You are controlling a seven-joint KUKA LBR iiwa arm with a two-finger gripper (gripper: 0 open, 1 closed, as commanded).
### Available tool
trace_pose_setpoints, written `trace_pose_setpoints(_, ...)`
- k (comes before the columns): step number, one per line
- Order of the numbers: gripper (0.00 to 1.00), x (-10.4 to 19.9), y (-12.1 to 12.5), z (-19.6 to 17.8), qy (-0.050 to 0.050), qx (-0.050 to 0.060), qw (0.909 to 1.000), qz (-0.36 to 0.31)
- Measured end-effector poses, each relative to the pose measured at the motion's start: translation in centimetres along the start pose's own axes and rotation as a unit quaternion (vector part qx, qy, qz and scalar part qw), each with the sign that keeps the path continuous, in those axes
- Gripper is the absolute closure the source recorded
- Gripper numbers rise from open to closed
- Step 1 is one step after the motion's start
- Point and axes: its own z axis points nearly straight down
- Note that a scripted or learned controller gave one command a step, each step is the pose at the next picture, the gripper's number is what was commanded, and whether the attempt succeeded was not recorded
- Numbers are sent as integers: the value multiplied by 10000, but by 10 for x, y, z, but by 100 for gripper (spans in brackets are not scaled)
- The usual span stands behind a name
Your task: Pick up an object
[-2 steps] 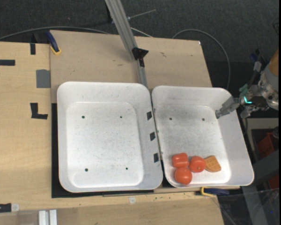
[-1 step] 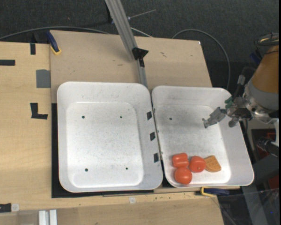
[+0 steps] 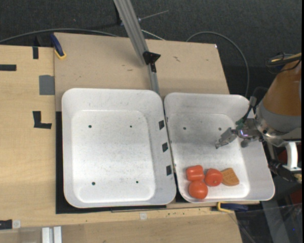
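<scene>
Over the right bin [image 3: 253, 184], near its right wall, the gripper [image 3: 228, 138] hangs at the end of the arm [image 3: 281, 103], its two fingers slightly spread with nothing between them. Its tips point toward the bare middle of the bin floor. The things it could pick lie together along the near edge of that bin: three red tomatoes [image 3: 195, 173] [image 3: 213, 177] [image 3: 197, 190] clustered and touching, with an orange-brown piece [image 3: 230, 177] just beside them on the right. All four rest on the bin floor, apart from the gripper. So, as I judge it, the pick is not yet done: the approach, the closing on one object and the lift all remain. The left bin [image 3: 71, 135] holds no objects. No brand, label or readable writing can be made out anywhere on the bench, bins or arm.
</scene>
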Motion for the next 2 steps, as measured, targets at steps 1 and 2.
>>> trace_pose_setpoints(1, 0, 6, 2, 45, 0, -8, 10000, -8)
trace_pose_setpoints(2, 100, 5, 3, 32, -5, -26, 10000, -10)
